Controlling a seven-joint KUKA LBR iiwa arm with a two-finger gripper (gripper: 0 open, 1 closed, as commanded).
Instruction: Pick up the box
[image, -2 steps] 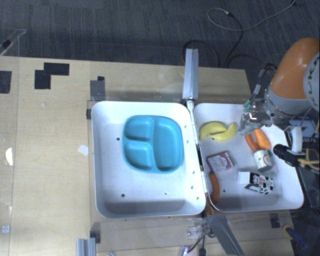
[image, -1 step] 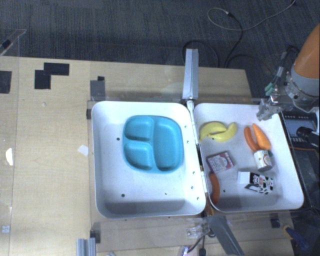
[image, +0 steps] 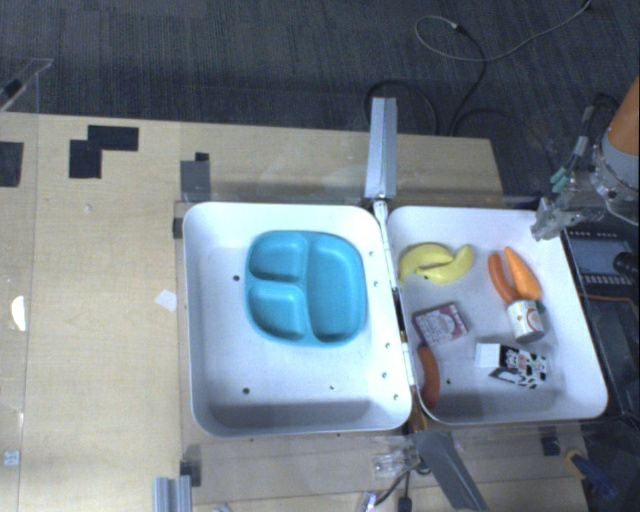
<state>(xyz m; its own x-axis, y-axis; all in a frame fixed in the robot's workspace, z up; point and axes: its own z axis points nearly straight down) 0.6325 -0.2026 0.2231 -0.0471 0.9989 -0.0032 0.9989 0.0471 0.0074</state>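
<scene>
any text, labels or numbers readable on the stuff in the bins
No text reads clearly.
Small box: black and white print, too blurred to read.
Dark red packet: pale label patch, too small to read.
Small can: label blurred, unreadable.

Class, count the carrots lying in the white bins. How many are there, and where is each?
2. Both lie in the right bin, side by side near its right wall: one carrot and, just right of it, the other carrot, above a small can.
</scene>
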